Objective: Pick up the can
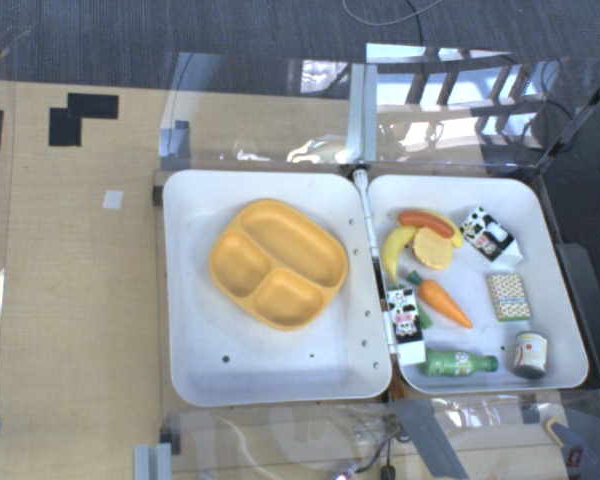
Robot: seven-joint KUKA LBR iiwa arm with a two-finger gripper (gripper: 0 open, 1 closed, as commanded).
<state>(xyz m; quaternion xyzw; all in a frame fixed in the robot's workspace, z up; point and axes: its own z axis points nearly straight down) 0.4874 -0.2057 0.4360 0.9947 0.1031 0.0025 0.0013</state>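
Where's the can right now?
The can stands in the right bin's near right corner, just right of the green bottle and below the cracker.

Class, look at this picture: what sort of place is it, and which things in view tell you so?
Probably a robot test bench in a lab, not a kitchen. Two shallow white bins sit side by side behind clear panels, a cable trails over grey carpet, and the food, such as the carrot and small can, looks like toy props.

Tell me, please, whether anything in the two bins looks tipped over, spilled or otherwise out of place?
Nothing looks spilled or damaged. The green bottle lies on its side near the right bin's front wall, and one cow-print carton rests against the divider. The can stands upright in the front right corner. The yellow tray sits askew.
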